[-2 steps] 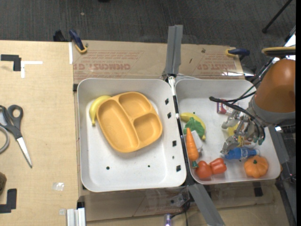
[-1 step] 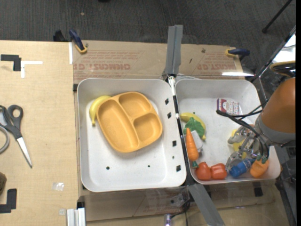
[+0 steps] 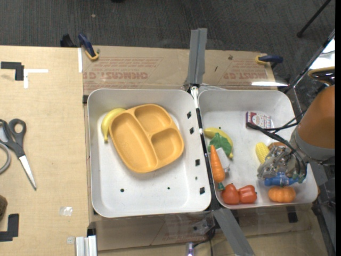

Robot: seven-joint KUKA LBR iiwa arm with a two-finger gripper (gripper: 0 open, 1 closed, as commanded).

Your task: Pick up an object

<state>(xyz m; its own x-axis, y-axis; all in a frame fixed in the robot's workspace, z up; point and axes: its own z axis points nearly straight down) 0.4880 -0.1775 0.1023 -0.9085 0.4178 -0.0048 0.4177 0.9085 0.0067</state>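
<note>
Right now grey arm reaches down, pincer (image 3: pixel 281 166) low in right white bin (image 3: pixel 240 108); grip state unclear, small orange pumpkin (image 3: pixel 281 194) just below.

Dark grey carpet floor (image 3: pixel 160 9) beyond light wooden bench (image 3: pixel 42 143), scissors (image 3: pixel 18 148) on it

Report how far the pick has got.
Done: the arm has reached into the right bin, and the end effector sits low over the near right corner. In hand: nothing I can confirm; it is down among the corn, a blue item and the small pumpkin, with no item visibly between its tips. Left: a secure grip and a lift. The carrot and red pepper lie untouched.
</note>
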